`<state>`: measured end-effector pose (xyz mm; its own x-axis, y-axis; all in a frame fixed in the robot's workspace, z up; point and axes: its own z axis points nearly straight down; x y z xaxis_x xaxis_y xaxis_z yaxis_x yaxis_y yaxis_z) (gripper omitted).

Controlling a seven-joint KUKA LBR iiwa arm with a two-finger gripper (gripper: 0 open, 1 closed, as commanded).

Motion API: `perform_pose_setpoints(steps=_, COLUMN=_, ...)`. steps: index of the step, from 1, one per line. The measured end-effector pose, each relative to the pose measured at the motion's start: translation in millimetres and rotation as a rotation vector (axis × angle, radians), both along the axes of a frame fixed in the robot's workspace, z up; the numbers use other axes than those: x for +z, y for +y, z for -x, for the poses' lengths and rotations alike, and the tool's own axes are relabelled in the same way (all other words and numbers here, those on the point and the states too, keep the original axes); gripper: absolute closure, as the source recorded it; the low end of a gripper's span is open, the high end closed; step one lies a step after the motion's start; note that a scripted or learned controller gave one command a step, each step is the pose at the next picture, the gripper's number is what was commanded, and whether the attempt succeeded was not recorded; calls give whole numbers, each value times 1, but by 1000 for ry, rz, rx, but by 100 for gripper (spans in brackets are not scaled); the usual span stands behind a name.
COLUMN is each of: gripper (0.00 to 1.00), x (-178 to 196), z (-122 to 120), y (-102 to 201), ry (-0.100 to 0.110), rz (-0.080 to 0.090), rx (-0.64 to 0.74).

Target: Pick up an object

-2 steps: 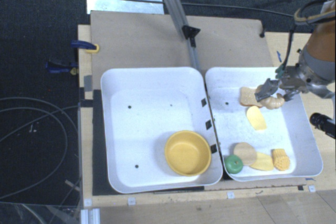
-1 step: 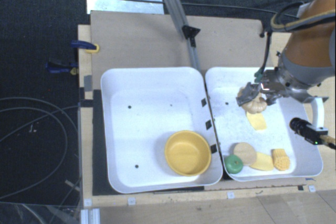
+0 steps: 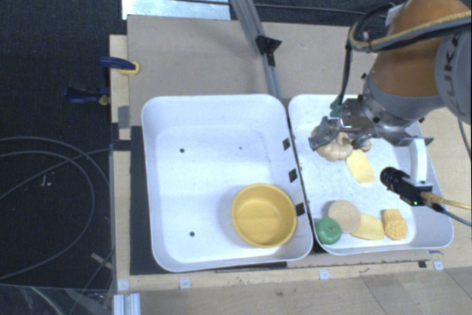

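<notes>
A beige lumpy object (image 3: 335,150) is lying in the right bin (image 3: 310,118), in its upper left part, and we are seeing the gripper (image 3: 330,133) sitting directly over it, touching or nearly touching its top. We cannot tell how the jaws are standing from this angle. Just right of it a pale yellow block (image 3: 361,167) is resting. Toward the lower right of the frame a round tan disc (image 3: 344,216), a green ball (image 3: 328,232), a yellow wedge (image 3: 368,229) and an orange waffle-textured piece (image 3: 394,224) are clustering. A yellow bowl (image 3: 263,214) is sitting in the left bin (image 3: 184,129).
</notes>
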<state>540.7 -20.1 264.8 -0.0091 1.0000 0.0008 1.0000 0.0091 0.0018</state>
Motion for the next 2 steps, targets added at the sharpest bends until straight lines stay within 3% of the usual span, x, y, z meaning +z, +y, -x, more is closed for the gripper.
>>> perform_pose_setpoints(steps=2, gripper=100, x=-27, z=11, y=112, ry=2, rz=-1, rx=0)
